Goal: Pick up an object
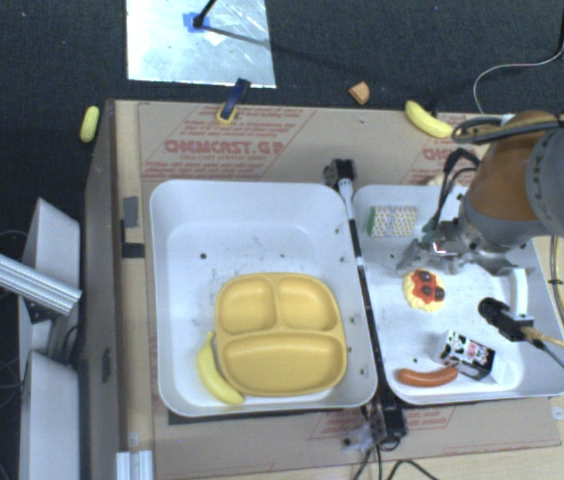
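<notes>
Tool low in the right bin, over the toys

We see the tool just above the small pizza, apparently lining up a grab; we cannot tell its grip state.

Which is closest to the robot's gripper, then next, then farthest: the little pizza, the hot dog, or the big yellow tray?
From the gripper:
1. Toy pizza, just below it, right bin.
2. Hot dog, right bin's near edge.
3. Yellow divided tray, left bin.

Toys crowding right bin
</notes>
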Action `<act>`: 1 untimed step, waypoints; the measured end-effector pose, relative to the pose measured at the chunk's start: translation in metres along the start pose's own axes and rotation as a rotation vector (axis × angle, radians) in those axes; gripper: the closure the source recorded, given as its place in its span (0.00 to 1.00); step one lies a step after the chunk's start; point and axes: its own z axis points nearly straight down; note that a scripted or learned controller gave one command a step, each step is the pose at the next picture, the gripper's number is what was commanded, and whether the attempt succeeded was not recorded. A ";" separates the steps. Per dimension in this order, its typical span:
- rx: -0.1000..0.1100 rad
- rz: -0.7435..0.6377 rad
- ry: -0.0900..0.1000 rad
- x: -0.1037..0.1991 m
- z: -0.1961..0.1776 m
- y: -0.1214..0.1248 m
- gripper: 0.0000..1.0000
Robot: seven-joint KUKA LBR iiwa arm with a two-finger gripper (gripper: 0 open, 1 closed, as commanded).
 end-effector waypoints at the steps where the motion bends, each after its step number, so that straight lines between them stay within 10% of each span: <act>1: 0.000 0.000 0.000 0.000 0.000 -0.013 0.00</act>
